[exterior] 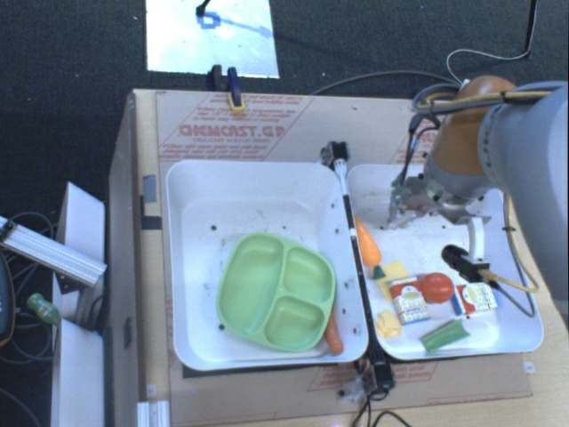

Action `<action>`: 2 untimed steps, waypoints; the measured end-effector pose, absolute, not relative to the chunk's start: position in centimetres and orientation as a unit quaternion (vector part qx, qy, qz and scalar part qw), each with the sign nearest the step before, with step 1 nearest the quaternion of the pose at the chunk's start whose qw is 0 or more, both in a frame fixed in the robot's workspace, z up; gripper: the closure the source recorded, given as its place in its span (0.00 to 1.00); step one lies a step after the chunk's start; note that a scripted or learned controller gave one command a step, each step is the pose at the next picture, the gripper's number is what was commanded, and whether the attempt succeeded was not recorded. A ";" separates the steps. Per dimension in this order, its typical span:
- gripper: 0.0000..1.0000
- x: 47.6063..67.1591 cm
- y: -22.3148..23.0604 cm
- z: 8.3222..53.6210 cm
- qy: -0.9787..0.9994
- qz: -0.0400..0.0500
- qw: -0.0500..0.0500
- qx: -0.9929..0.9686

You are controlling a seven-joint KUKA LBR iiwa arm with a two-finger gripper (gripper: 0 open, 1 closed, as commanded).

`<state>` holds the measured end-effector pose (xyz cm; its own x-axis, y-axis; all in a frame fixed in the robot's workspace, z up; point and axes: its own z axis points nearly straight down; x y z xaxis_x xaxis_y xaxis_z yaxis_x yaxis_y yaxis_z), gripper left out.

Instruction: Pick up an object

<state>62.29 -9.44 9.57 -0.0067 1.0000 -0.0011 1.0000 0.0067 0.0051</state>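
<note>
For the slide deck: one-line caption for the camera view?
KUKA arm's gripper poised over the right bin of toy food; green divided plate in the left bin.

The light was bright and even, coming from above, and the two white bins (267,181) were almost washed out, so their walls lost detail. A pale sheet (211,25) on the dark floor at the far side shone with a bluish glare. Shadows were soft and short, and the whole picture was slightly blurred and grainy, most around the arm (516,136) at the right.
</note>
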 end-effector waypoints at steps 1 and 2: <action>0.00 62.3 -9.4 9.5 0.710 0.001 0.002 0.704; 1.00 62.4 -9.4 10.7 0.711 0.002 0.003 0.703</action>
